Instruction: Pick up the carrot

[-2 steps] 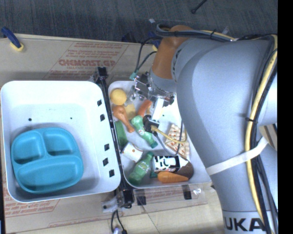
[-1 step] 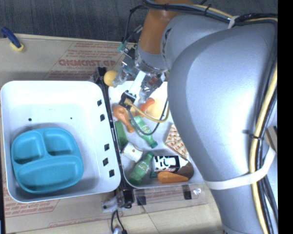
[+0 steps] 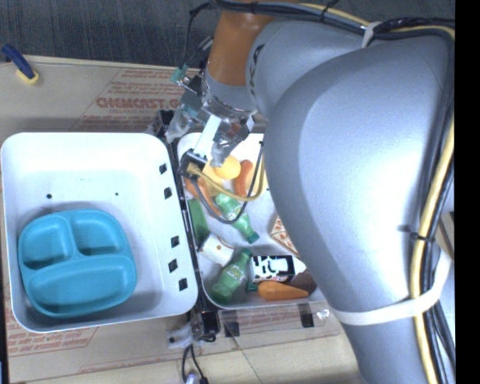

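Camera view: the grey arm (image 3: 360,158) bulks across the right side and hides much of the right bin (image 3: 224,301), its orange band (image 3: 238,42) sitting just above the wrist. Well to the left of the gripper (image 3: 212,160) lies the left bin (image 3: 80,174), and in that bin's near corner, down and left of the gripper, rests a blue sectioned tray (image 3: 76,261). The gripper itself hangs low over the far end of the right bin, close to the wall shared by the two bins, right over a jumble of yellow and orange pieces (image 3: 228,173); whether its grip is wide, narrow or closed around anything cannot be told at this angle. Just below it lie green bottles (image 3: 234,218), one more green bottle (image 3: 230,277) farther toward the near end, and a white cup-like piece (image 3: 217,250) between them. The carrot (image 3: 282,291) lies flat at the near end of the right bin, well apart from the gripper, just beside a black-and-white packet (image 3: 272,266), with nothing gripping it.
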